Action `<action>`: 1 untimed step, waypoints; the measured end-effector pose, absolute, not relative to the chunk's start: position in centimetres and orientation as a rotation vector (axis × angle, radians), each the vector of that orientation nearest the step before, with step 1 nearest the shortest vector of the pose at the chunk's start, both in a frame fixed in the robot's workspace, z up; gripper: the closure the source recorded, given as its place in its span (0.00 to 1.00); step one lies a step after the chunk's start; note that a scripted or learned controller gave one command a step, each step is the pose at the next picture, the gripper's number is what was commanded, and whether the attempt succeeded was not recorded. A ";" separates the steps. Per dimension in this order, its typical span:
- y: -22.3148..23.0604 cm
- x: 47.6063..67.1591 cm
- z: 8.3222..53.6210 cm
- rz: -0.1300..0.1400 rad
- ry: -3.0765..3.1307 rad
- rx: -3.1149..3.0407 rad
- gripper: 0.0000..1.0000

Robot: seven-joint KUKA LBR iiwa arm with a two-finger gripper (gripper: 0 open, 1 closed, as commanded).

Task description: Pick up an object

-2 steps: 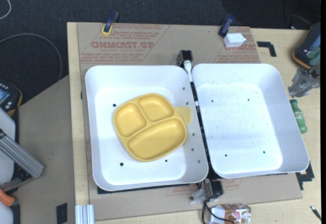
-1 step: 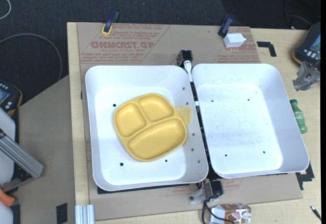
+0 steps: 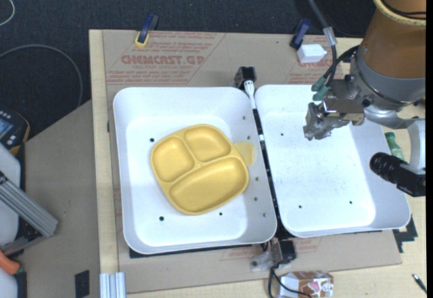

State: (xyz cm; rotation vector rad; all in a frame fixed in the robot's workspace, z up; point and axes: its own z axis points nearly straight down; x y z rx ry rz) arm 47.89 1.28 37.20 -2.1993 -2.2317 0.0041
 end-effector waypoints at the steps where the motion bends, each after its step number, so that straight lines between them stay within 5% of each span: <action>1: 8.2 47.9 39.9 -0.007 -2.232 -2.212 1.00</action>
